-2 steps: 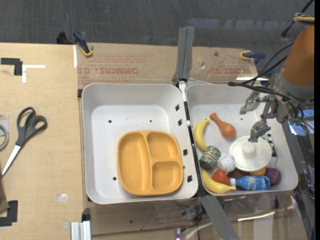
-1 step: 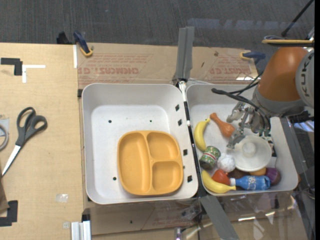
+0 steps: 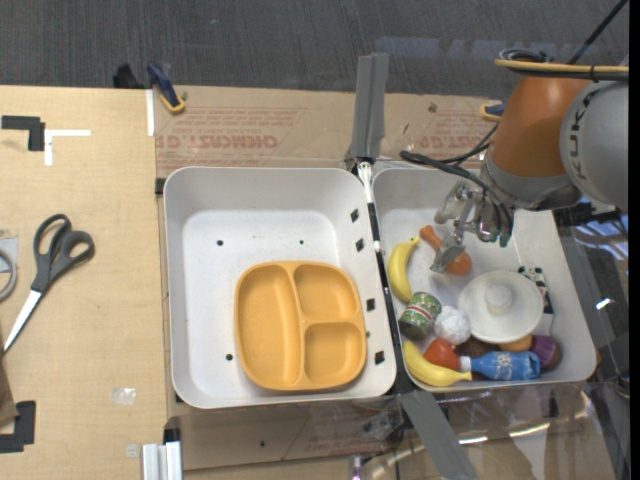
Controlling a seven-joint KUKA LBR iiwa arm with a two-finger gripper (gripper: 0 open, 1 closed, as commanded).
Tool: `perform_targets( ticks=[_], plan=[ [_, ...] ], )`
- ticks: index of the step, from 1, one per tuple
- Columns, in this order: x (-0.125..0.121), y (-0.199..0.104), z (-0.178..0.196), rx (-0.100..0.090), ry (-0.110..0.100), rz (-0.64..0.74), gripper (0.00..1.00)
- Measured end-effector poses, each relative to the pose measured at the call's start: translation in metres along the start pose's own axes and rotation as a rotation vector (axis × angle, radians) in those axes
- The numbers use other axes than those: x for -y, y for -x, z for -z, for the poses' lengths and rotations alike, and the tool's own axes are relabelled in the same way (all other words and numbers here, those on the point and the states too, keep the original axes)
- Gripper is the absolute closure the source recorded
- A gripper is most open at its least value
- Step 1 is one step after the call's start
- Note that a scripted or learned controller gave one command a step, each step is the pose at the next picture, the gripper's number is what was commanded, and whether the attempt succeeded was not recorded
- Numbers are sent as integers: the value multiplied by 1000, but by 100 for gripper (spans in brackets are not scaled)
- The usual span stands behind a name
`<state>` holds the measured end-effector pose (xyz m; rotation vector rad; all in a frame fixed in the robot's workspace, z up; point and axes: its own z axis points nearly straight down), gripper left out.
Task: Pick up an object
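The small orange carrot-shaped toy (image 3: 452,259) lies in the upper middle of the right white bin (image 3: 570,268), just up and left of the round white lidded bowl (image 3: 505,305), and the two-finger gripper (image 3: 452,240) hangs right over it with its metal fingers spread apart, one tip low beside the toy and nothing yet clasped between them. The risk, as I judge it, is a glancing close: the toy looks smooth, rounded and tapering (a darker orange piece pokes out toward the bowl's far left), so a finger landing on its slope could squirt it sideways. Left of the bowl sits a curved yellow banana (image 3: 399,270), near enough to be nudged. Below-left of the bowl, a green-labelled can (image 3: 421,311) and white ball (image 3: 452,324) crowd together.
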<state>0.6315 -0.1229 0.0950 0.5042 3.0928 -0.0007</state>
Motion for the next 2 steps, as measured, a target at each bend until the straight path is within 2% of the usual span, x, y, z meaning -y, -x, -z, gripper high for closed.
perform_targets(
  ticks=[1, 2],
  plan=[
    [-1, 2, 11, 6, -1, 3, 100],
    [-72, -3, 99, -1, 1, -30, 100]
  ],
)
